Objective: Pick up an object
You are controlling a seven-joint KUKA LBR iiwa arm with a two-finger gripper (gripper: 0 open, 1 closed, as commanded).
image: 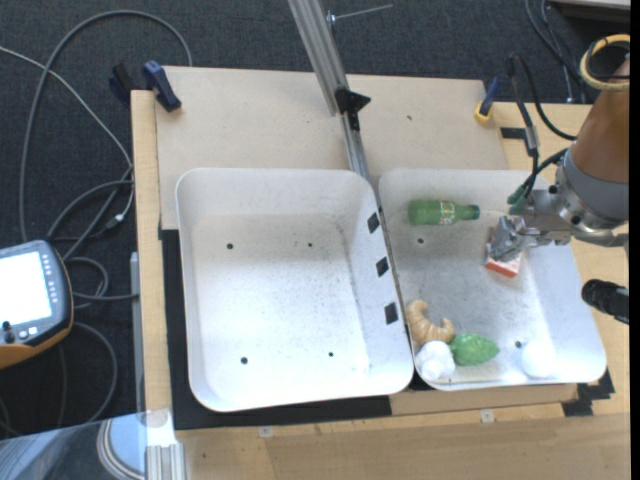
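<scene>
My gripper [505, 245] hangs over the right side of the right bin [560, 298], reaching in from the right. A small red and white object [503, 264] sits between its fingertips, and the fingers are shut on its top. A green bottle [443, 211] lies on its side at the back of the same bin, to the gripper's left. Along the bin's front edge lie a tan lumpy object [428, 320], a white round object [435, 360], a green object [475, 348] and a white ball [538, 359].
The left bin [200, 268] sits beside the right one, split from it by a raised wall with black markers [381, 266]. A slanted metal rail [320, 48] crosses the back of the bench. A blue clamp [160, 83] and a yellow clamp [487, 103] grip the board's far corners.
</scene>
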